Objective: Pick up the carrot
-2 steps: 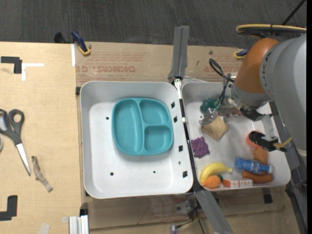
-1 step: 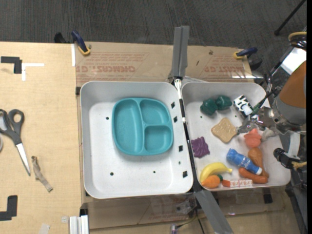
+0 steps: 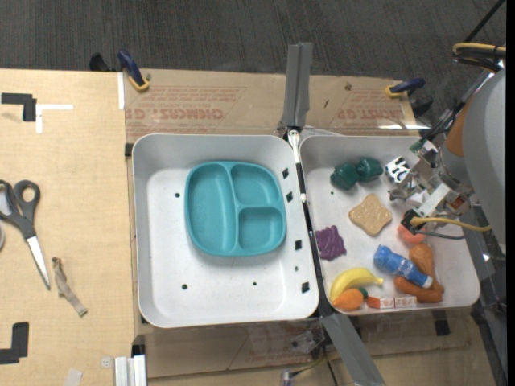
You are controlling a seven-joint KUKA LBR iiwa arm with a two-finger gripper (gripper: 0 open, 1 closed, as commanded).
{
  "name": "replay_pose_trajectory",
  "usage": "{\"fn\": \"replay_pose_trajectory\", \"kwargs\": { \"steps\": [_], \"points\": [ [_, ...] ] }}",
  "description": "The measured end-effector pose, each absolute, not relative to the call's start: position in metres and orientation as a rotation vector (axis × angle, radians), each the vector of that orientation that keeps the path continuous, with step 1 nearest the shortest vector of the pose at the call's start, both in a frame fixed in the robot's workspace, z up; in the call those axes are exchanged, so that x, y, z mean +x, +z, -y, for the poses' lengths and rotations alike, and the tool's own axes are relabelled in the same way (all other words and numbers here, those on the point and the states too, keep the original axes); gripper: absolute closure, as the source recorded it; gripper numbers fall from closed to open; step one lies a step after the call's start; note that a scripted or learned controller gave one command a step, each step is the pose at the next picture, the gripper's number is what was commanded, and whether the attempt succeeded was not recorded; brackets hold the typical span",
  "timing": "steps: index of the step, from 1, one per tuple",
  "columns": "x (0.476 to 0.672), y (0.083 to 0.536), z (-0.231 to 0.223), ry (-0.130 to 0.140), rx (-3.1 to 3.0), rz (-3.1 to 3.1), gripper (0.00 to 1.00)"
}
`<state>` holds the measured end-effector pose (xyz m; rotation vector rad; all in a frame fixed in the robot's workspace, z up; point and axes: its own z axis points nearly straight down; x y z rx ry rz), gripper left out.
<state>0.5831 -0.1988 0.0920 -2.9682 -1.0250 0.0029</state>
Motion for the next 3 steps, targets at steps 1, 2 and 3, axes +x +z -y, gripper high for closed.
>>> {"fn": "replay_pose_trajectory", "kwargs": {
  "steps": [1, 2, 3],
  "points": [
    [0.554, 0.102, 0.203, 0.009, -3.104, 0.468, 0.00],
    [0.554, 0.110, 0.202, 0.017, -3.102, 0.478, 1.00],
    [0.514, 0.262, 0.219, 0.006, -3.080, 0.617, 1.00]
  ]
}}
